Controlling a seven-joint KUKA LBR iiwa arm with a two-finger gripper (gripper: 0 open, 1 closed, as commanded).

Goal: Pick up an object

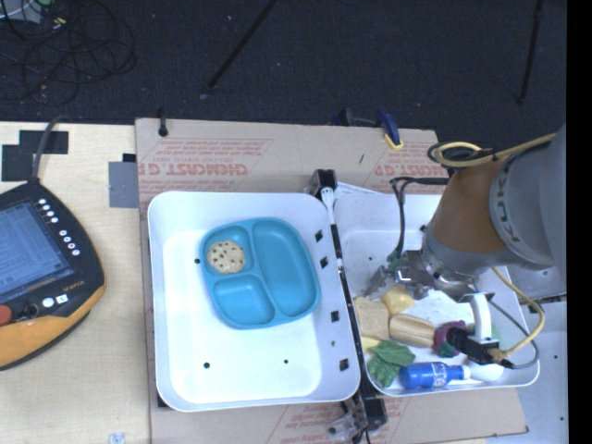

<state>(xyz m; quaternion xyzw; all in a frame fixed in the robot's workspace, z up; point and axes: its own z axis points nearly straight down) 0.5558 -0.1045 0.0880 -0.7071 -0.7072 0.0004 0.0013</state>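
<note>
A blue divided plate (261, 273) carrying a cookie (225, 256) sits in the left bin (176, 340), while the gripper (400, 278), its opening impossible to judge, hangs over a yellow toy (398, 300) in the right bin (370, 239).

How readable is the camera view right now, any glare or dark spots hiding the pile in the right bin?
Camera view: lighting is even and soft on the left bin and blue tray; the right bin is bright white but not blown out; the arm covers and shades part of the pile; small items there look slightly soft; the background above the bench is very dark.
</note>
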